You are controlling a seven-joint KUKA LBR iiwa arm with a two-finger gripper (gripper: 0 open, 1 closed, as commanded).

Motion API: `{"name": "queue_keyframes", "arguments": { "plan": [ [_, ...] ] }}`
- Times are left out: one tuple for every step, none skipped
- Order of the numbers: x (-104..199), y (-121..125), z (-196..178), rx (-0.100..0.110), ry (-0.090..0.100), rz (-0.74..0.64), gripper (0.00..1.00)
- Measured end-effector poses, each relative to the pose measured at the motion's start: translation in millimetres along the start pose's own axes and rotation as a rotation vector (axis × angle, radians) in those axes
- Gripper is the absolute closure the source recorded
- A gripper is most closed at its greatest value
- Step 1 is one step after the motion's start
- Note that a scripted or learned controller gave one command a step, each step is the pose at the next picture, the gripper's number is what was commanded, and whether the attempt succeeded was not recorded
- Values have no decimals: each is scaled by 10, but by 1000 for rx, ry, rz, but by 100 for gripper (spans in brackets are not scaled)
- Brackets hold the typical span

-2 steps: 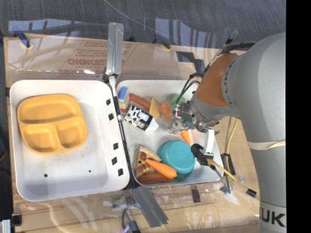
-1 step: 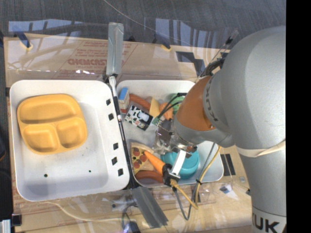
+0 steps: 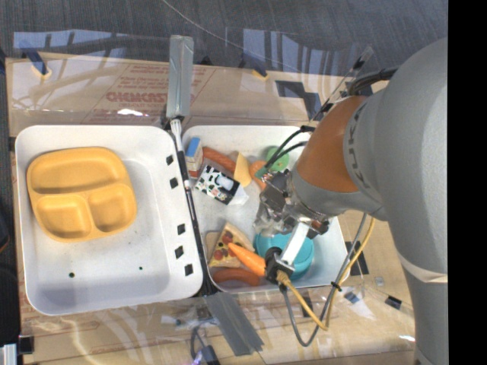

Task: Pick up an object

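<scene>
Low in the right-hand shallow white bin, at about five o'clock of that bin: the two-finger end effector of the grey arm with the orange band, directly over the round teal plastic cup; whether clenched or released, impossible to tell, and no object visibly gripped. Just beside the cup at nine o'clock: an orange toy carrot and a pizza-slice toy; further toward eleven o'clock, a black-and-white printed packet. In the left white bin, a yellow divided plastic plate. By appearance, reach done; grasp unconfirmed, lift still to come.
</scene>
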State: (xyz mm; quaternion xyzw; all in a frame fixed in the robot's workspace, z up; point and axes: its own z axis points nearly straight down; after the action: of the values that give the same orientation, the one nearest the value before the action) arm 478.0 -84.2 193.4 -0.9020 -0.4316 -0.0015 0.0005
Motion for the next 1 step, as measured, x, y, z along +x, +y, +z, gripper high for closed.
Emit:
{"name": "queue_keyframes", "arguments": {
  "plan": [
    [231, -201, 26, 1, -4, 325, 100]
  ]
}}
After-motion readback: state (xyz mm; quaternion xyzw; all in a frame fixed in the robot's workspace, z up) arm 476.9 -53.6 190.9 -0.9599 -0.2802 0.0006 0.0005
